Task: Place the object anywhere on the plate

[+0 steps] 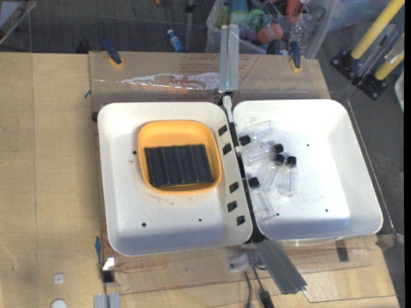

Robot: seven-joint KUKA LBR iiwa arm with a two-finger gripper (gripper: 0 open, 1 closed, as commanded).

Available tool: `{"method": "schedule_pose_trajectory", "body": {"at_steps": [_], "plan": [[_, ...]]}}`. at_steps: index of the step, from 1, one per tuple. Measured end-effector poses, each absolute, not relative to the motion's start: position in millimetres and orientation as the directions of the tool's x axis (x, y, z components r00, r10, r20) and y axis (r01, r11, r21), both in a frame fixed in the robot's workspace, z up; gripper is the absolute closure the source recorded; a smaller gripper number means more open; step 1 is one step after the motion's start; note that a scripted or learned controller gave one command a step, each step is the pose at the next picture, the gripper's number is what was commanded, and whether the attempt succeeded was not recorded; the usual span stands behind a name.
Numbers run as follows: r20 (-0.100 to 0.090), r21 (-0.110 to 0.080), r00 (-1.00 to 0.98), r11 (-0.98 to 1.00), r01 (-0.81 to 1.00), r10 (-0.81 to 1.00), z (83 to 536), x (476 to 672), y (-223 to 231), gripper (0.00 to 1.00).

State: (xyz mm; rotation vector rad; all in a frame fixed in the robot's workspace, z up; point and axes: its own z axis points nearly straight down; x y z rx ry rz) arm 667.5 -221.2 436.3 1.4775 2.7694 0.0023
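Observation:
An orange plate [149,133] sits in the left bin [122,210], toward its back. A flat black ridged object [178,165] lies on the plate, covering most of its floor. In the right bin [334,191], several clear plastic vials with black caps [273,162] lie in a loose heap near the left wall.
A divider strip with black tabs [232,172] runs between the two bins. A clear box of colourful toys [276,8] stands behind the bench. Yellow-and-black stands [379,24] are at the back right.

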Motion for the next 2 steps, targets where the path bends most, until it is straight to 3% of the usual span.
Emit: {"method": "schedule_pose_trajectory", "body": {"at_steps": [2], "plan": [[-0.001, 0.004, -0.573, 0.573, 0.820, 0.820, 436.5, 666.5, -222.7, 1.00]]}}
